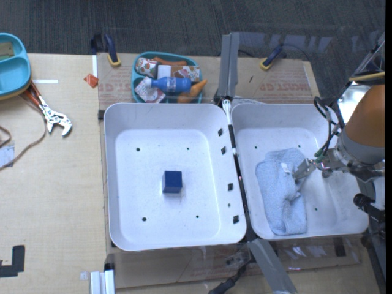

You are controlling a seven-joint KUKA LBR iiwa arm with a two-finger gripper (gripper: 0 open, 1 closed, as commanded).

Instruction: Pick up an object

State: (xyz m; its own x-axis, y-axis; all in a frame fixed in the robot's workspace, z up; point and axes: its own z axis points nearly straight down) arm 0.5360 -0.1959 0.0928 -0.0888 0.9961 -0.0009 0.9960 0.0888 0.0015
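Resting hand (298, 177) partly obscures cloth (278, 192).

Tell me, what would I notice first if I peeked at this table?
Probably the small dark blue cube, sitting alone in the middle of the left white bin. Next, the crumpled pale blue cloth in the right white bin, with the robot's gripper reaching in from the right and its tips right at the cloth. Behind the bins sits a teal tub of colourful toys.
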